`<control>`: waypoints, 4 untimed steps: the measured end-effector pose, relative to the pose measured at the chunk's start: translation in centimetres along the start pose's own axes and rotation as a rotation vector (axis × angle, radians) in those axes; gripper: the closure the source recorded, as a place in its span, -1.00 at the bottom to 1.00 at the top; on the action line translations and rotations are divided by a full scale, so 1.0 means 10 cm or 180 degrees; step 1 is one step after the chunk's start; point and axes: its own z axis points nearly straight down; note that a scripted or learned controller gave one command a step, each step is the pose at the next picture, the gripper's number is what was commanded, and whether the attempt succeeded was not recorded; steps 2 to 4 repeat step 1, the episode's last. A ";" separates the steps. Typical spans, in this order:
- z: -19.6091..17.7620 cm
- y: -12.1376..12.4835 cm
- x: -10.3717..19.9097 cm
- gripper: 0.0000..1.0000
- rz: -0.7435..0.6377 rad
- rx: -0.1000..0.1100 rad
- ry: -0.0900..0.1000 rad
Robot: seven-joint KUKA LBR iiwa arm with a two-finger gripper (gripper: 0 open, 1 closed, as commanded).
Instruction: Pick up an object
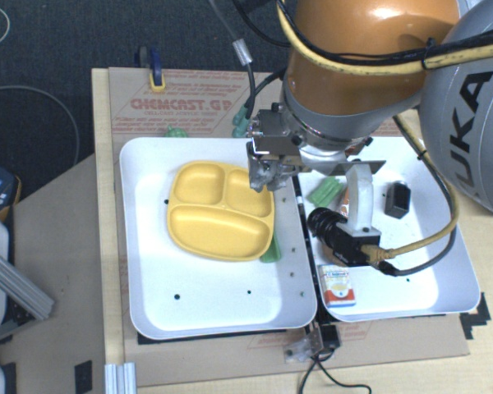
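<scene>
A yellow divided plate (218, 212) lies in the left bin (148, 286), towards its back right. My gripper (261, 177) hangs over the plate's right rim, close to the wall between the two bins. Nothing shows in its grasp. A green piece (270, 251) sticks out from under the plate's front right edge. In the right bin (444, 286) lie a green object (324, 191), a small black block (397, 199) and a white packet with red print (338, 286).
The arm's big orange and grey body covers the back of the right bin. A brown printed board (189, 97) lies under both bins, with a blue and yellow clamp (155, 68) at its back edge. Small green bits (177, 132) rest behind the left bin.
</scene>
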 end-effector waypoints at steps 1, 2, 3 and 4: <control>-0.10 0.00 0.01 1.00 -0.0006 -0.0007 -0.0001; -0.10 0.00 0.01 1.00 -0.0006 -0.0007 -0.0001; -0.10 0.00 0.01 1.00 -0.0006 -0.0007 -0.0001; -0.10 0.00 0.01 1.00 -0.0006 -0.0007 -0.0001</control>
